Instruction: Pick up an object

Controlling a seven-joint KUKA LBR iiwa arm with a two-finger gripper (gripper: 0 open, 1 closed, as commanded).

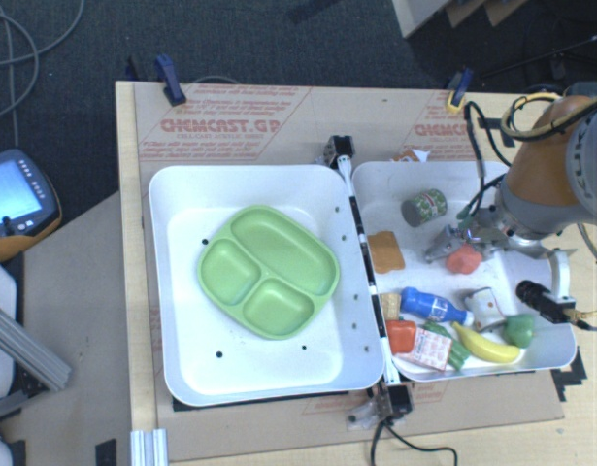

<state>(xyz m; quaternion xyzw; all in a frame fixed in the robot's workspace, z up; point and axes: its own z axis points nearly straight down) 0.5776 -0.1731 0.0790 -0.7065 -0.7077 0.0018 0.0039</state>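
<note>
My gripper [457, 244] reaches down into the right bin [405, 175] from the right, its tip right at a small red round object [464, 260] in the bin's middle. Whether it grips that object is hidden by the wrist. Around it lie a green can [424, 207], a tan block [385, 251], a blue bottle [434, 307], a small white-and-grey box [484, 303], a yellow banana [487, 346], a green round piece [519, 330] and a red piece [402, 336] beside a patterned packet [433, 349].
The left bin [182, 260] holds a green divided plate [268, 271]. A black clip [340, 149] sits where the two bins meet at the back. The grey arm with its orange band [546, 168] overhangs the right bin's far right side.
</note>
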